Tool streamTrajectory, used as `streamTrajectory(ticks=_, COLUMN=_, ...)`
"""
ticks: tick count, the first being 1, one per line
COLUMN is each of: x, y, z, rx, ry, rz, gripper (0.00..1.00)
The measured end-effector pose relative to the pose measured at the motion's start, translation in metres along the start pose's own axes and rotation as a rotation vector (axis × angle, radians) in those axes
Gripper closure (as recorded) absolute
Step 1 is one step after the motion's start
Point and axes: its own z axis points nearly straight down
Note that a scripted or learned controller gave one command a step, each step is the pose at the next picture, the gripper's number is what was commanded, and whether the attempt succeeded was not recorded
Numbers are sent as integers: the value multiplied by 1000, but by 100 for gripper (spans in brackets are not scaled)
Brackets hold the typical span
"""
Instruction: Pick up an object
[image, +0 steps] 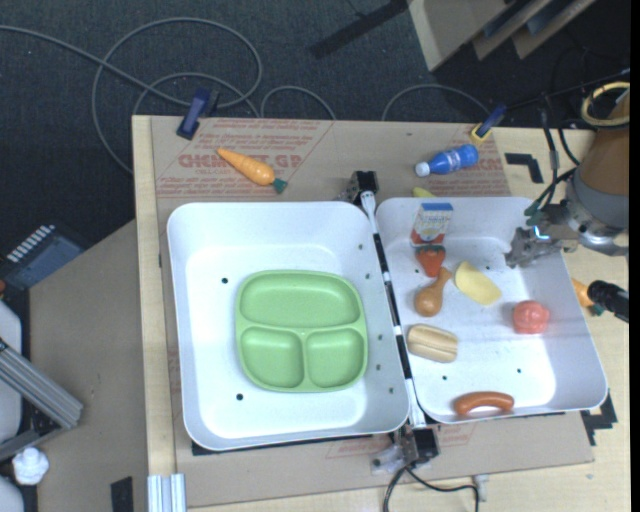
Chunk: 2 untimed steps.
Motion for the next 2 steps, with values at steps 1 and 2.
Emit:
streamTrajectory(ticks=1, x=-13, y=-72, z=61, rx=2, ry=3, rz=0, gripper=0)
streamTrajectory(ticks=2, x=-12, y=-126, z=61, rx=2, ry=4, rz=0, gripper=0)
